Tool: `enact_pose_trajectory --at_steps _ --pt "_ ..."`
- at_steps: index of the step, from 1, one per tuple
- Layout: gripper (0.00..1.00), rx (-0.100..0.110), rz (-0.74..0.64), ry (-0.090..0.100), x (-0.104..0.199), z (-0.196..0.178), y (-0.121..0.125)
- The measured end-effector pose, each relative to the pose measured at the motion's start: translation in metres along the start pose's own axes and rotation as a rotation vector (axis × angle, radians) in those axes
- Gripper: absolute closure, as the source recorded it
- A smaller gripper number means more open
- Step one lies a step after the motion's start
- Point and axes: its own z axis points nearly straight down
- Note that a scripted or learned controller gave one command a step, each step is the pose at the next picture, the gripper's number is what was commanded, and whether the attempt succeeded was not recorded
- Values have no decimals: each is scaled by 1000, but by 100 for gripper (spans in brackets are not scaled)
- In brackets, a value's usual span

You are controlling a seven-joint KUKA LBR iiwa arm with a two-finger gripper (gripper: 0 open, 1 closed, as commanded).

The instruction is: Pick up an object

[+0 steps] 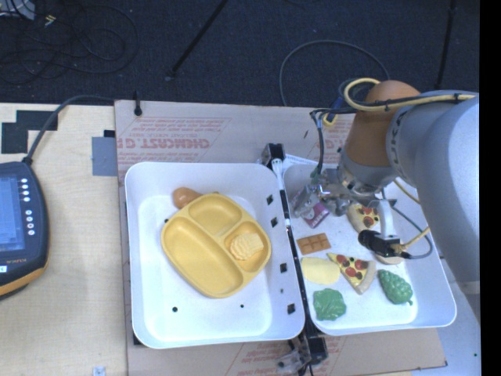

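Grey arm [438, 163] is hovering over the right bin [434, 308], its claw [333, 198] near the waffle [313, 244]; grip state unclear, so descending squarely is wise

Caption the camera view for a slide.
KUKA arm's end effector low over toy food in the right bin; yellow tray fills left bin.

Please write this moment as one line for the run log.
arm: over right bin | claw: low at bin's far-left part | yellow tray: left bin | pizza slice: right bin
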Motion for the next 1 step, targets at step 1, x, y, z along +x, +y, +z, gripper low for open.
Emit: enact_pose_trajectory --at_steps 1 --pt "0 -2 0 0 -10 0 0"
